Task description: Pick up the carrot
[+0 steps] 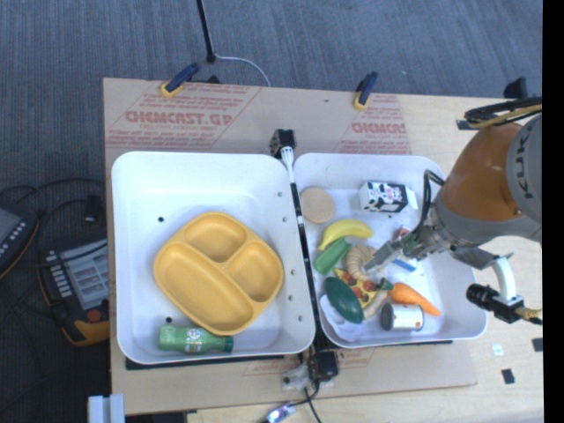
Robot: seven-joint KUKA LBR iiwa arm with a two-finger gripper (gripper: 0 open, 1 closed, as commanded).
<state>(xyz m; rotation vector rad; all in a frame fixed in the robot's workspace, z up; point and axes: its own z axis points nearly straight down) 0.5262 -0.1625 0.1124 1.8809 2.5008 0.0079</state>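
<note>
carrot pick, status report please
Tool low in right bin, above the toy food pile. Carrot lying free near front wall, not gripped. White can touching carrot's front side.

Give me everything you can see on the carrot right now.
The carrot is a small orange toy, plastic-looking, tapering to a point toward the right. It lies flat on the floor of the right bin, near its front right corner, pointing slightly down-right. Its thick end sits beside the pile of toy food; a small white can lies just in front, apparently touching it. The gripper is above-left of it, not on it.
</note>
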